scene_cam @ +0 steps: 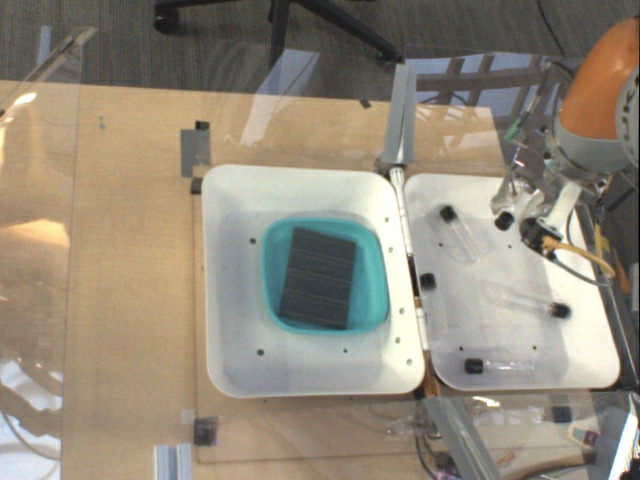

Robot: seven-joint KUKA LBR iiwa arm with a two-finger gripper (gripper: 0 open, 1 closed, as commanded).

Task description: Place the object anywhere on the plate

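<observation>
Camera view showed my pincer (pixel 520 213) over the right bin (pixel 600 368), its opening impossible to judge (too small and tangled in cable). The dark ridged block (pixel 318 278) lay flat on the teal plate (pixel 375 293) in the left bin (pixel 225 268), so it seemingly was already placed.

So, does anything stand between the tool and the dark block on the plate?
Nothing covers the dark block, which lies flat on the teal plate in the left bin. The tool is over the right bin; between them lie a clear black-capped tube and the two bins' meeting rims, both low.
</observation>
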